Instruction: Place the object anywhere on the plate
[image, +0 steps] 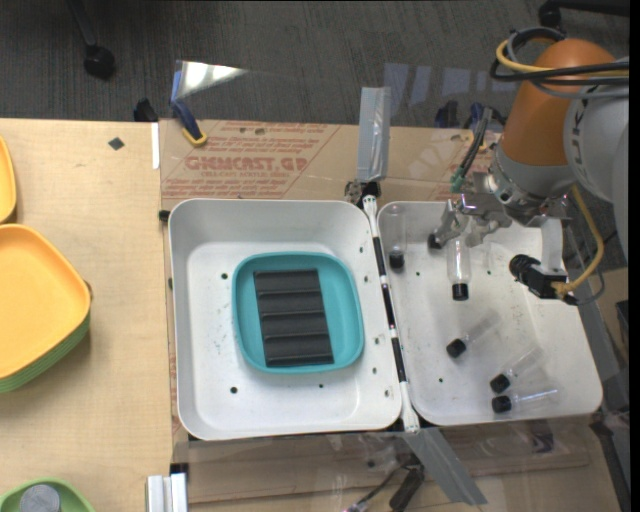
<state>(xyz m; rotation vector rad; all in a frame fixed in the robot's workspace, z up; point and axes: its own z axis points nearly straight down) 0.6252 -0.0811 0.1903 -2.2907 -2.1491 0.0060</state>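
You had the arm (560, 110) reaching in over the right bin (560, 400); its gripper (458, 235) hung above that bin's upper part, and beneath it stood a clear vial with a black cap (459, 272), upright; whether the fingers gripped it or stood apart you could not tell from this angle; other clear vials (505, 385) lay scattered low in the same bin; the teal plate (245, 320) sat in the left bin (200, 400), bearing a dark ribbed block (292, 317).
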